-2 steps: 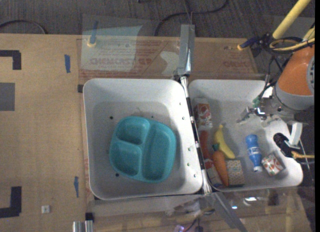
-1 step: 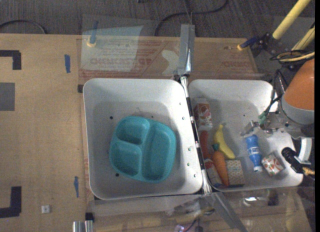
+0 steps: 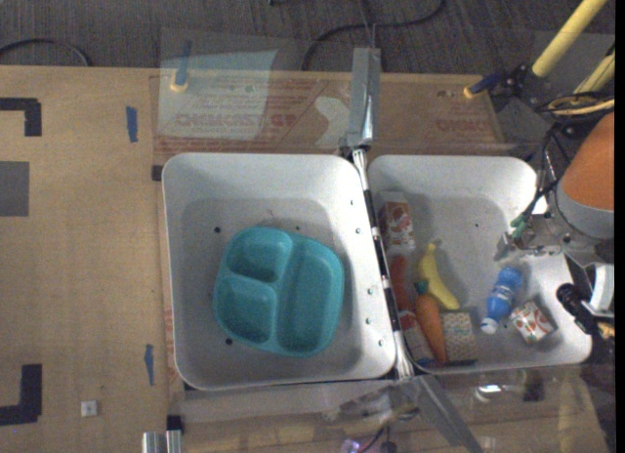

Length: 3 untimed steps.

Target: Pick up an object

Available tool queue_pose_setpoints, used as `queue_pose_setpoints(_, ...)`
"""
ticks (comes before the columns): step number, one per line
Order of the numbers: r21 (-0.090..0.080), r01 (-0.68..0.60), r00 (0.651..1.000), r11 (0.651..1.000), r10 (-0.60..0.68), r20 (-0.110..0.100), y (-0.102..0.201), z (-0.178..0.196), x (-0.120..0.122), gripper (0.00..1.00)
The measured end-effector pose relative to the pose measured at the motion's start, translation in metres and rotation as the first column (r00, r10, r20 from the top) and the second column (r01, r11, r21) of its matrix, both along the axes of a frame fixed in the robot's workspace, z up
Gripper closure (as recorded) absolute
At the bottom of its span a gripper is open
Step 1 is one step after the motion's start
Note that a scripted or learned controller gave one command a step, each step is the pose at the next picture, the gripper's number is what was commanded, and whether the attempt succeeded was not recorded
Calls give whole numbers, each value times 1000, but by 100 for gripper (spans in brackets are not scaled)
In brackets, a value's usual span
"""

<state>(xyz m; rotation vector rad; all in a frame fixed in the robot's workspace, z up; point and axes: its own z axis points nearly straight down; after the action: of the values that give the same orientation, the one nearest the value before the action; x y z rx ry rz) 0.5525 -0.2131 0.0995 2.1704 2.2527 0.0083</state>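
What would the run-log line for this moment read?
end effector: over right bin, right side | nearest: blue bottle | left bin: teal divided plate | pick: not yet done

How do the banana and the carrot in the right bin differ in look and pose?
The banana is yellow and curved; the carrot is orange and straight. The banana lies nearer the bin's middle, while the carrot sits lower in the view, close to the bin's front edge and beside a small patterned box. Both lie flat in the right bin, near the divider, their ends close together.
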Motion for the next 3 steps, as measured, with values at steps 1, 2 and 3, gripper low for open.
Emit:
queue_pose_setpoints(1, 3, -1, 1000, 1000, 1, -2, 1, 0, 0, 0)
queue_pose_setpoints(2, 7, 50, 999, 999, -50, -15, 60, 22, -9, 0)
queue_pose_setpoints(3, 4, 3, 1000, 1000, -3, -1, 61, -11, -49, 0)
